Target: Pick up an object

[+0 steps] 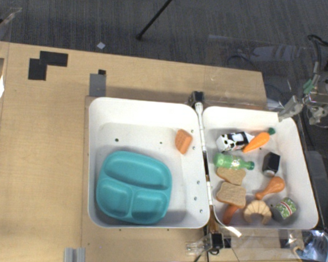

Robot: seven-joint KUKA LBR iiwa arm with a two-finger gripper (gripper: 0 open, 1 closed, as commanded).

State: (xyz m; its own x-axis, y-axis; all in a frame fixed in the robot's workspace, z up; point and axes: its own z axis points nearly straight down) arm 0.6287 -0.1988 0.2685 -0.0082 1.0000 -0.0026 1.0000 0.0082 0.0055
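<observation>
We judged the task not started. Nothing was lifted; every candidate object sat in a bin. The right bin [306,164] held the clutter: a black-and-white cow toy [232,141] next to an orange carrot [257,142], a green bottle [234,162] below them, a small black block [270,163], two bread slices [231,184], a drumstick [271,187], a croissant-like pastry [258,211] and a small striped can [285,207] near the bottom corner. The left bin [132,112] held a teal divided tray [134,187] and one orange piece [183,141] close to the divider wall.

The arm's end sat at the far right edge, above and outside the right bin's top corner, and we read the metallic bit there as the gripper [290,107]. It was well apart from all the toys and touched none of them. How far the claw was spread, we could not tell; that part was too small and cluttered with cables. We saw nothing held in it.

Left to do, as we judged it: choose a target, come down over the bin, close, lift.
</observation>
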